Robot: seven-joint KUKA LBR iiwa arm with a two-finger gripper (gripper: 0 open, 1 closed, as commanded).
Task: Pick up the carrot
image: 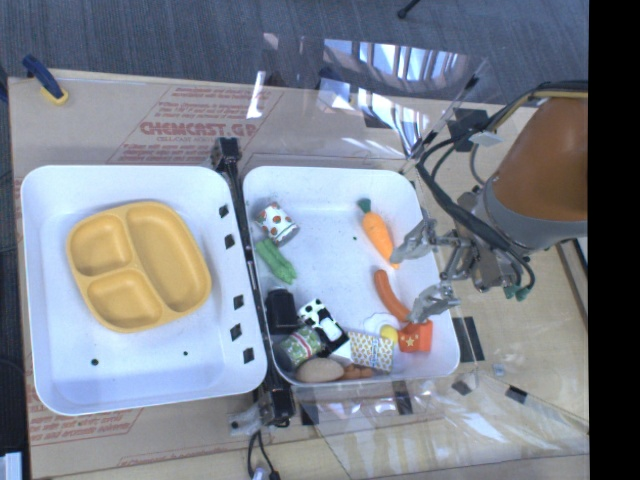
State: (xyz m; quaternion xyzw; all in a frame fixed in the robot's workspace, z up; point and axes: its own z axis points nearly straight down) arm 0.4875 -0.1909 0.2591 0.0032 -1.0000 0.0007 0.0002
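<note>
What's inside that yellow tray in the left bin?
The yellow tray has three compartments, all bare. It lies in the left bin; the bin floor beneath it is hidden.

Bright, even light; glare on clear sheet (400, 78) behind bins

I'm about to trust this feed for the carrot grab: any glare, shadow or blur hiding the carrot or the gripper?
Camera view: the carrot is evenly lit and sharp, with no glare on it; strong reflections sit on the clear sheet behind the bins, away from the work; the gripper looks slightly soft, open beside the carrot; bin shadows are faint.
</note>
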